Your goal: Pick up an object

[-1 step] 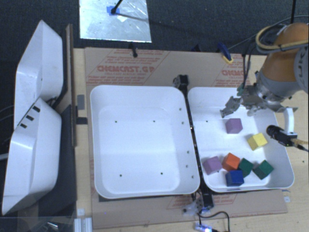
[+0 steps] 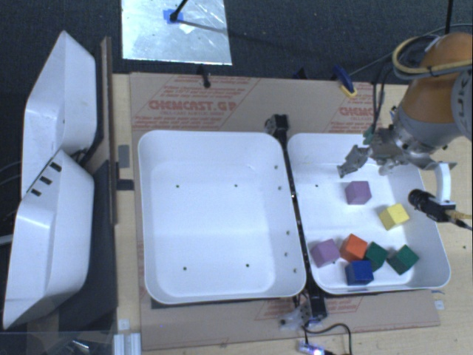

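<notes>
My gripper [image 2: 366, 167] hangs over the back of the right bin [image 2: 319, 161], its fingers spread open with nothing between them. A purple cube [image 2: 358, 192] lies just in front of it, apart from the fingers. To the right of that sits a yellow cube [image 2: 395, 215]. Along the bin's front edge there is a cluster: a pale purple cube [image 2: 324, 252], an orange cube [image 2: 354, 247], a blue cube [image 2: 359, 272], a green cube [image 2: 376, 255] and a darker green cube [image 2: 403, 259].
The left bin [image 2: 214, 213] sits beside the right one, with a black clip [image 2: 278, 123] at their shared back corner. Spare white bins [image 2: 55, 183] lean at the far left. A foil sheet [image 2: 176, 21] lies beyond the bench. The arm [image 2: 436, 87] comes in at the upper right.
</notes>
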### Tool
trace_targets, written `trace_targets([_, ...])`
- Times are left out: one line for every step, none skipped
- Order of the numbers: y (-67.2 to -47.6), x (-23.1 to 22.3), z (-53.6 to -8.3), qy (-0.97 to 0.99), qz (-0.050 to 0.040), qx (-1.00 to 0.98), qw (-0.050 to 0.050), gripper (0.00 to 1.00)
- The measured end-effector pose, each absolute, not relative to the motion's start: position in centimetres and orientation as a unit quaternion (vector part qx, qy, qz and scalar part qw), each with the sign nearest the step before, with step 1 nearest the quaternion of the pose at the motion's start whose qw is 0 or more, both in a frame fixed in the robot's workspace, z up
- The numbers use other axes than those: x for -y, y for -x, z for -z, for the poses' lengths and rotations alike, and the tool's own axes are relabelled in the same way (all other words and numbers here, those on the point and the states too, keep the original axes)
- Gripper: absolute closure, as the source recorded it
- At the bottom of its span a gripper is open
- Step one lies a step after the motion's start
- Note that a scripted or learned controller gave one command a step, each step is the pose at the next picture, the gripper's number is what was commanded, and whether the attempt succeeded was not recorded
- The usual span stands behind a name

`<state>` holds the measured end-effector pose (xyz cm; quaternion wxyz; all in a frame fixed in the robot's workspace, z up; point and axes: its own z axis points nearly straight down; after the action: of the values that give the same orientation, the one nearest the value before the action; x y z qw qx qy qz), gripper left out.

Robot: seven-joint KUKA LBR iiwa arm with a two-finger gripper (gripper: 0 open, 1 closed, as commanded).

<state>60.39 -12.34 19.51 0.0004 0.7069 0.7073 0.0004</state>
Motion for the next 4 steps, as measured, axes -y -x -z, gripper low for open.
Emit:
trace_targets([-60.6,11.9,-13.4,-0.707,0.0013,-0.707,-0.002,0.0])
trace_targets([-61.0,12.0,-11.0,-0.707,-0.004,-0.708,0.005,0.0])
trace_targets([-61.0,12.1,-11.9,-0.707,-0.0032,-0.707,0.006,1.0])
trace_targets([-62.0,12.1,-16.7,-0.707,-0.0015,-0.707,0.002,1.0])
